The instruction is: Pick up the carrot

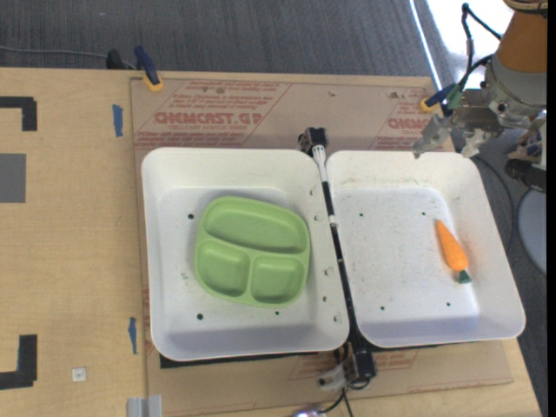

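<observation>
An orange carrot (452, 248) with a green stem end lies in the right white bin (391, 320), near its right wall, stem end toward the front. My gripper (447, 144) hangs over the back rim of the right bin, well behind the carrot and a little to its left. Its fingers stand apart and open, with nothing between them. The grey arm with its orange band (526, 33) comes in from the upper right.
A green three-compartment plate (252, 250) sits in the middle of the left white bin (165, 233). Clamps (313, 139) join the two bins at the back and front. Both bins rest on a cardboard sheet (226, 111) on the bench.
</observation>
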{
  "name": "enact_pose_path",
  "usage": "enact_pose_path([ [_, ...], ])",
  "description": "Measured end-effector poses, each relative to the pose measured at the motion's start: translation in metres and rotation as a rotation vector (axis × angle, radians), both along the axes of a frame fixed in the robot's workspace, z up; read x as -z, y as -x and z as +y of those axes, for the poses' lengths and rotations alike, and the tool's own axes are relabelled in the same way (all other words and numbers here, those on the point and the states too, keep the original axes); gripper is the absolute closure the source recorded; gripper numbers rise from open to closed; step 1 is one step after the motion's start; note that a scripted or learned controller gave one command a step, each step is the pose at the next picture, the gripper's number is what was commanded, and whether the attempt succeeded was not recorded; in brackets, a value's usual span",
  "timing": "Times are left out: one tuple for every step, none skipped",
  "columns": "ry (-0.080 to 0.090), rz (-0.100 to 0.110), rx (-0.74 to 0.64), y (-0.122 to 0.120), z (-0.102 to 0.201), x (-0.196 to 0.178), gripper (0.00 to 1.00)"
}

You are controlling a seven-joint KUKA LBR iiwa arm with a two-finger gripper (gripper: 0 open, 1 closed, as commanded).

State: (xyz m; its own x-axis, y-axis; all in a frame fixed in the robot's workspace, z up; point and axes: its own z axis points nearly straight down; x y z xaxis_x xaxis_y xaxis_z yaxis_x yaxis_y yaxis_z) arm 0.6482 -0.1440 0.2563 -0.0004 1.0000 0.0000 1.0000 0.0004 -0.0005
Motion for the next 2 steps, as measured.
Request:
enact_pose_path([
  [0.000, 0.001, 0.001, 0.057, -0.047, 0.114, 0.00],
  [-0.011, -0.001, -0.006, 0.098, -0.062, 0.164, 0.00],
])
